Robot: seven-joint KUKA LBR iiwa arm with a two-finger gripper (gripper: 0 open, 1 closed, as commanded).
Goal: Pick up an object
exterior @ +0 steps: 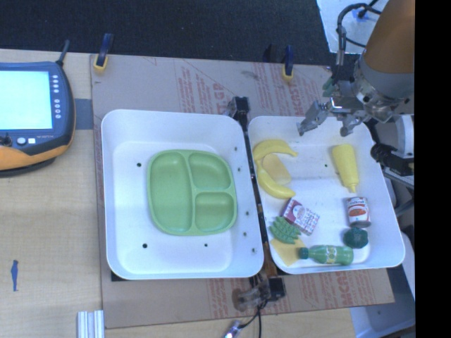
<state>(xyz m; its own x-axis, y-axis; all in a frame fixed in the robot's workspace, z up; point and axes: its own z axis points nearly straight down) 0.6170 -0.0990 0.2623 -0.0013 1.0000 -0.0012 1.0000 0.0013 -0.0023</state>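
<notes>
Right bin (392,255) contains bananas (273,166), yellow bottle (346,165), red can (357,210), green bottle (325,255), small packet (301,216); all lying loose.

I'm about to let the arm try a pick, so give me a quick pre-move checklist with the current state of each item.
1. End effector holds nothing, fingers apart: ok.
2. End effector above right bin, top edge: ok.
3. Mustard bottle lying apart from the other items: ok.
4. Bananas overlapping each other: not ok for a clean single pick.
5. Green bottle lies against the bin's front wall: not ok.
6. Height above the bin floor: cannot tell.
</notes>
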